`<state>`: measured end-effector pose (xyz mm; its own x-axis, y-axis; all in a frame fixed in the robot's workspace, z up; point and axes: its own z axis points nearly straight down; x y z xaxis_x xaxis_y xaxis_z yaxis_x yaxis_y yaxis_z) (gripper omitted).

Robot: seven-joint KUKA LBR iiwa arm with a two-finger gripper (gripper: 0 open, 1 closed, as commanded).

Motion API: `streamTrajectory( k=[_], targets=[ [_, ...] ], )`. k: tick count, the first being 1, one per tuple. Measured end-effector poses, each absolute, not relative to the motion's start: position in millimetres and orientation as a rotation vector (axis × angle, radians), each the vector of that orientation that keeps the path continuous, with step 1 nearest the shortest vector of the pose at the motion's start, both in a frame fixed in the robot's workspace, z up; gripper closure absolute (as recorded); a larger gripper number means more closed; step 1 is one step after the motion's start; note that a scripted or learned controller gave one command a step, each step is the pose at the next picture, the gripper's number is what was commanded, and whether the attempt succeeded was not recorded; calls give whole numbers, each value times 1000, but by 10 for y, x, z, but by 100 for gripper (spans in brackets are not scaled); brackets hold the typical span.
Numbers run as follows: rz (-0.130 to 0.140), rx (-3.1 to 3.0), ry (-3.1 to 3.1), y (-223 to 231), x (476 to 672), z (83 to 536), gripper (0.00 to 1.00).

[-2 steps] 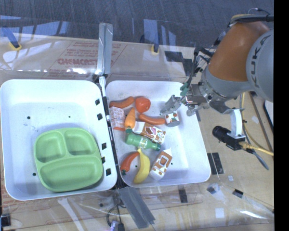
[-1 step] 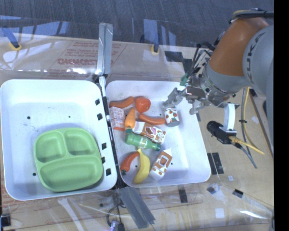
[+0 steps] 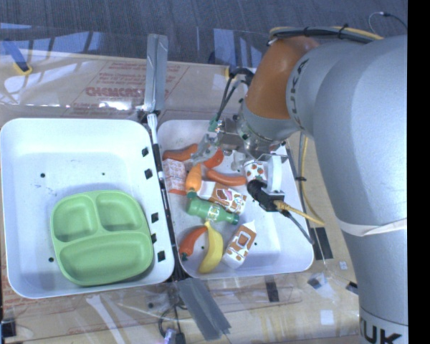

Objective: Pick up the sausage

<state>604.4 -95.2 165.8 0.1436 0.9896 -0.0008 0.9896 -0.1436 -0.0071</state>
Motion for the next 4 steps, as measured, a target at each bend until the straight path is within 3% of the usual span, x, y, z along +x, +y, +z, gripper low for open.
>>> streamTrajectory(
  k=[1, 2, 3, 4],
  targets=[
    [4, -2270, -2168, -1033, 6327, 912, 0],
    [-1, -1958, -2458, -533, 6571, 1930, 0],
    [5, -1967, -2446, -1139, 6533, 1106, 0],
    [2, -1954, -2457, -1039, 6008, 917, 0]
  ],
)
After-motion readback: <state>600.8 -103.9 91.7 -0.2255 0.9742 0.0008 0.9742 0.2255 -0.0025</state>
